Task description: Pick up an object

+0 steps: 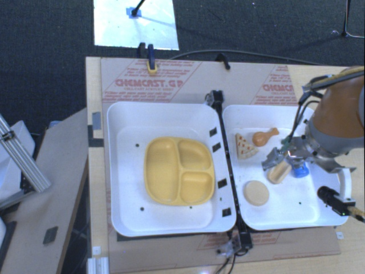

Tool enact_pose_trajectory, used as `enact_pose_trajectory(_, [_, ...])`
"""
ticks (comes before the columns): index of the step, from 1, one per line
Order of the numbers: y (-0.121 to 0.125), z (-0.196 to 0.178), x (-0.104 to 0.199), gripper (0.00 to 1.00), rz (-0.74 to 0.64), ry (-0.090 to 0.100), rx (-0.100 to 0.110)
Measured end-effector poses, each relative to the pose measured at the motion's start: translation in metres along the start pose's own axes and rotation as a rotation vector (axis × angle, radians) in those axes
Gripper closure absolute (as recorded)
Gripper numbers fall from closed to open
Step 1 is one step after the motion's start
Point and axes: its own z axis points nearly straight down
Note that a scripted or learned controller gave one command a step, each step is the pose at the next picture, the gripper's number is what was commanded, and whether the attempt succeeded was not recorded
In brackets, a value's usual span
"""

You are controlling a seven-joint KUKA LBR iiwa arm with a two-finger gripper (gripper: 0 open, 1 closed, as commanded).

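Dark carpet is surrounding my desk point(97, 153). Far left of my claw, a yellow divided plate point(179, 170) is lying in the left bin point(122, 153). Nearer, a pizza slice point(246, 146), a drumstick point(265, 136) and a round cookie point(256, 193) are sitting. My claw point(279, 161) is hovering over a tan block point(278, 173), touching it; grip unreadable.

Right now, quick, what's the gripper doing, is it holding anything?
Gripper: low in the right bin, right at the tan block beside the blue piece; open or shut cannot be told, and no hold is visible.
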Motion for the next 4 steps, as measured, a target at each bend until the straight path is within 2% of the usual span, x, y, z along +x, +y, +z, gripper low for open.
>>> enact_pose_trajectory(1, [0.001, 0.061, -0.005, 0.00, 0.000, 0.000, 0.002])
enact_pose_trajectory(2, [0.003, 0.098, -0.006, 0.00, -0.001, -0.002, -0.008])
enact_pose_trajectory(3, [0.006, 0.083, -0.009, 1.00, 0.001, -0.008, -0.017])
enact_pose_trajectory(4, [0.005, 0.037, -0.016, 1.00, 0.001, -0.002, -0.008])
